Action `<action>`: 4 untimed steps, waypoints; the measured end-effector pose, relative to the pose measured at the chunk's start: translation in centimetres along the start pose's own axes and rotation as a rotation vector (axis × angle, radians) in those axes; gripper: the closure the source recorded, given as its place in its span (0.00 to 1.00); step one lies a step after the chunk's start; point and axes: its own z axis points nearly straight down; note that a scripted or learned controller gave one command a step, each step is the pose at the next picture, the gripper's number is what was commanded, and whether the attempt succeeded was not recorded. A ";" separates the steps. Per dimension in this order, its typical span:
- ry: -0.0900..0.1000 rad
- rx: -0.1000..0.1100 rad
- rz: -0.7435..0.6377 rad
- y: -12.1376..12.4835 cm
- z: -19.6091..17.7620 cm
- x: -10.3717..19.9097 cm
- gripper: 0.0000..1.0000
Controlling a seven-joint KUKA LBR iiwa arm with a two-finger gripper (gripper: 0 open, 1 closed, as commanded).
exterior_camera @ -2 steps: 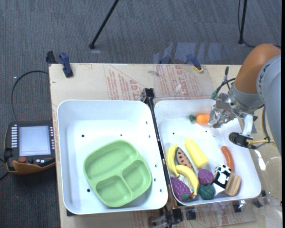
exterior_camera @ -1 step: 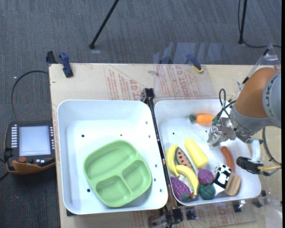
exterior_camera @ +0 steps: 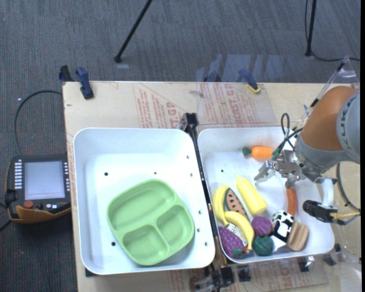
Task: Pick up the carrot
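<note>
Right white bin [exterior_camera: 222, 140], carrot [exterior_camera: 260, 152] lying crosswise, green top pointing left, tool [exterior_camera: 278, 170] spread open just beside it

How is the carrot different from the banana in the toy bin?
The carrot is orange with a green end; the banana is yellow. The carrot is short and straight; the banana is longer and curved. The carrot lies alone near the bin's far side; the banana sits crowded among other toys. Both lie in the right bin.
</note>
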 end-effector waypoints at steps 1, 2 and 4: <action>0.001 -0.003 0.138 5.7 -0.2 2.4 0.00; 0.007 -0.002 0.129 6.2 -0.2 0.1 0.00; 0.010 -0.002 0.537 6.2 -0.2 0.2 0.00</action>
